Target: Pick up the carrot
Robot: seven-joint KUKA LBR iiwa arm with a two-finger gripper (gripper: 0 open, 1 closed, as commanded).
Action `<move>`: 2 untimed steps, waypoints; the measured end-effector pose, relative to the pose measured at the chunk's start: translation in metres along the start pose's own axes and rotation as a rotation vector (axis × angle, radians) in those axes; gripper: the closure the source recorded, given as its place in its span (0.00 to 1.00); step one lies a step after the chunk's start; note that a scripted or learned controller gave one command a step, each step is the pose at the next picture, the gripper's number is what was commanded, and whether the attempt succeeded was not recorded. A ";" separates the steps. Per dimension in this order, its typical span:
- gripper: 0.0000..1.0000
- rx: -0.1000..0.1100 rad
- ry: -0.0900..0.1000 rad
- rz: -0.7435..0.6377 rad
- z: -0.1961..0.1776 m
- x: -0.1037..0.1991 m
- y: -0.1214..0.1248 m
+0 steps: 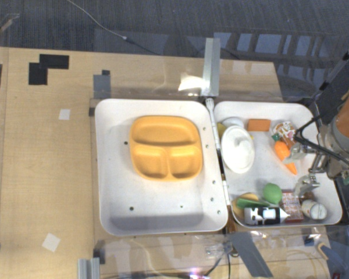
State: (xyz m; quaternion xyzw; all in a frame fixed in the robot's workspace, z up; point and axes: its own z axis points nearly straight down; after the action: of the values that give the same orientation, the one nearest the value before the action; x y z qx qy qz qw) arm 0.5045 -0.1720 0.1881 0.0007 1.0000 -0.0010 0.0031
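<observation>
The gripper [308, 182] is seen low over the right-hand side of the right bin [331, 220], and honestly whether it's open or shut can't be told from this angle, since that metal end is small and tangled up with cables. The arm [344, 129] is brought in from the right edge, with its orange band parked above the bin's right rim and the wrist bent down and inward toward the bin floor. The carrot [284, 154] is found just up and to the left of the gripper, lying on the white floor with its orange body tilted and the tip pointed down toward the right; nothing is seen clamped around it, so it's lying apart from the tool. A colourful patterned item [284, 130] is sat right above the carrot, and an orange block [259, 125] is placed left of that, near the top wall. A white round lid [238, 149] is laid by the bin's left side. Along the bottom wall a green ball [272, 193], a dark bottle [263, 215] and a small round can [316, 211] are lined up. In the left bin [113, 208] a yellow divided tray [165, 147] is set in the middle.
</observation>
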 end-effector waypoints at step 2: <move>0.00 0.013 -0.017 0.178 0.097 -0.052 0.046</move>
State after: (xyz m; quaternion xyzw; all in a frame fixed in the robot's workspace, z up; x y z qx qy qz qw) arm 0.5573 -0.1261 0.0916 0.0893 0.9959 -0.0074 0.0115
